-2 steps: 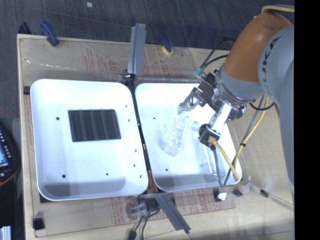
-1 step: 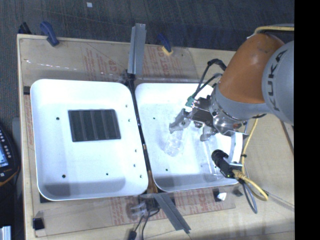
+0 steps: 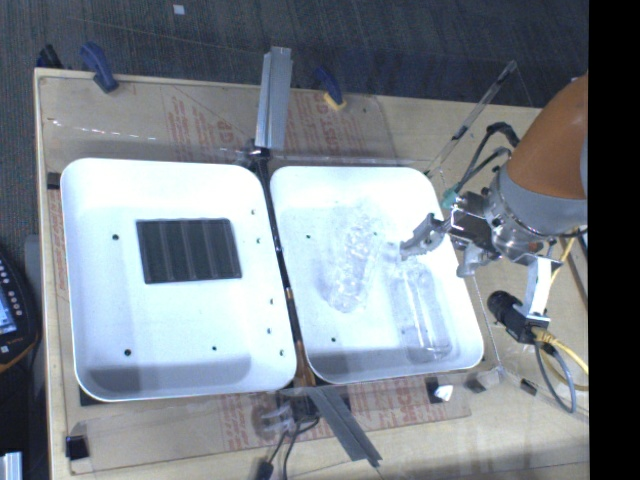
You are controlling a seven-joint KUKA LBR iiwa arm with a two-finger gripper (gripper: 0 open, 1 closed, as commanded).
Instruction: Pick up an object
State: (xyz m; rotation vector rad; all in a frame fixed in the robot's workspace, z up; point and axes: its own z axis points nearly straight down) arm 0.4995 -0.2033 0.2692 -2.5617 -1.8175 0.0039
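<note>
In the right bin (image 3: 300, 328) lie two see-through plastic things: a crumpled clear piece (image 3: 349, 258) near the middle and a clear bottle (image 3: 424, 313) along the right side. A dark grey ribbed slab (image 3: 188, 250) lies flat in the left bin (image 3: 90, 348). My gripper (image 3: 445, 250) hangs over the right bin's right rim, above the bottle's upper end. Its fingers stand apart, open, with nothing between them. One fingertip (image 3: 418, 239) points left into the bin.
A metal bar (image 3: 272, 98) stands at the back between the bins, and another metal piece (image 3: 340, 428) lies at the front. Blue clamps (image 3: 100, 68) hold the bench's back edge. Cables (image 3: 540, 338) trail at the right beside the arm.
</note>
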